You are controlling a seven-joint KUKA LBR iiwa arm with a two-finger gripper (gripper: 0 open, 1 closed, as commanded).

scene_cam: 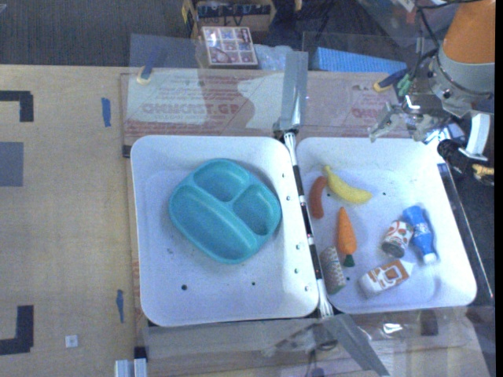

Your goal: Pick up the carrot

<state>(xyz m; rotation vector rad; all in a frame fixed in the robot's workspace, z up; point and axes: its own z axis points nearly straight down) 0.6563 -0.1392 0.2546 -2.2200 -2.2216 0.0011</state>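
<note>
Camera view, from above at a slant. Gripper (402,122) hangs over the far rim of the right bin (452,210), near its far right corner; fingers splayed apart, nothing between them. Orange band of the arm (471,30) sits above and behind it.

Carrot (345,234) lies well below and left of the gripper in frame, on the floor of the right bin, narrow end pointing away from the camera, untouched. Banana (346,188) is nearer the gripper than the carrot is, just beyond the carrot's tip. Sausage (317,197) lies left of the banana, by the bin's left wall. Blue bottle (420,234) and small can (396,237) lie almost straight below the gripper, side by side. Carton (384,277) sits nearer the camera than those.

Left bin (157,289), far left of the gripper, holds a teal divided plate (225,209).
</note>
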